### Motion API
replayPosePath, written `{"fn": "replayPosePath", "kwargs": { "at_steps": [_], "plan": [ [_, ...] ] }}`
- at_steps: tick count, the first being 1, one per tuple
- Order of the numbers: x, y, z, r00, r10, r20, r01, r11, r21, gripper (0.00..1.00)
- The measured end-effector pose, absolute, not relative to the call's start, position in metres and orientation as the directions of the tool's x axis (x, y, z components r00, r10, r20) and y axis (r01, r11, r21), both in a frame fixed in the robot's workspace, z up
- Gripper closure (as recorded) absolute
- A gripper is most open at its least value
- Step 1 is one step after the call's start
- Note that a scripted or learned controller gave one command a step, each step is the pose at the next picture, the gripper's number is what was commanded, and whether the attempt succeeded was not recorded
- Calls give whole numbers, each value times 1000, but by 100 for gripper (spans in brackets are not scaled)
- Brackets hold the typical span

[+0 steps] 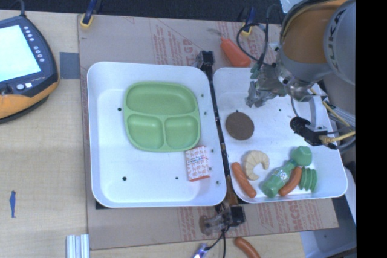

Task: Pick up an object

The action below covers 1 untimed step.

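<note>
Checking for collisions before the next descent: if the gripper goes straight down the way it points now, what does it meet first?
Probably the bare floor of the right bin. The gripper hangs above and right of the brown disc; depth is unclear, so a graze is possible.

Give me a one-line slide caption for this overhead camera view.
KUKA arm's end effector hovers over the right bin above a brown patty; a green divided plate sits in the left bin.

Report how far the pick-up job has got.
Done: nothing looks lifted; the brown disc, croissant and green toys lie in the right bin. In hand: the pincer hangs above that bin's upper part, beside the disc. Left: descend, grip, lift.
</note>
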State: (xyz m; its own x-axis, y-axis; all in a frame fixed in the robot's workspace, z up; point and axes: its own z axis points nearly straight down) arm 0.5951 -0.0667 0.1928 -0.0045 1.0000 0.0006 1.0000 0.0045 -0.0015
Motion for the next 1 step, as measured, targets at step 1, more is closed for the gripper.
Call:
{"fn": "replayPosePath", "kwargs": {
  "at_steps": [1],
  "plan": [
    [594,-67,192,-4,1000,1,1000,4,-4,0]
  ]
}}
